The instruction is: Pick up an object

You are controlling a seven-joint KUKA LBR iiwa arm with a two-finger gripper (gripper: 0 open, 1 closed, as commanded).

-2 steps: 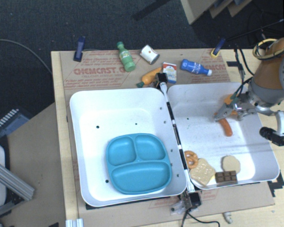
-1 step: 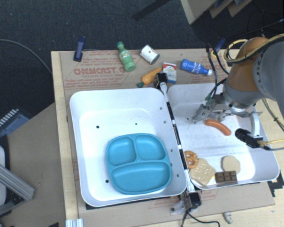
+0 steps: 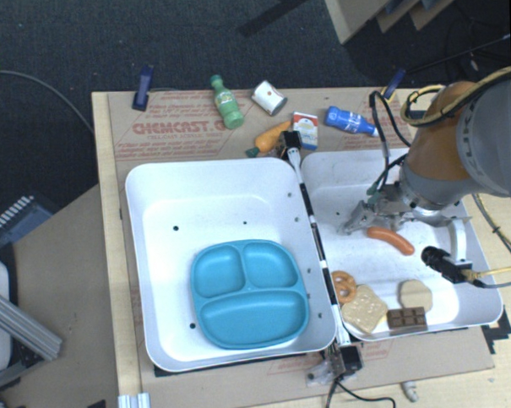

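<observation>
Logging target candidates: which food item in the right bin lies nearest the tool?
The orange sausage, lying just below the tool. The pretzel, cracker and chocolate piece sit farther off along the bin's near edge.

Glossy blue plastic tray [image 3: 248, 293] in smooth white plastic bin [image 3: 154, 212].

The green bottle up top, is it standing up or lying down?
Lying down. The green bottle rests on its side on the brown board behind the bins, white cap pointing away from them.
</observation>
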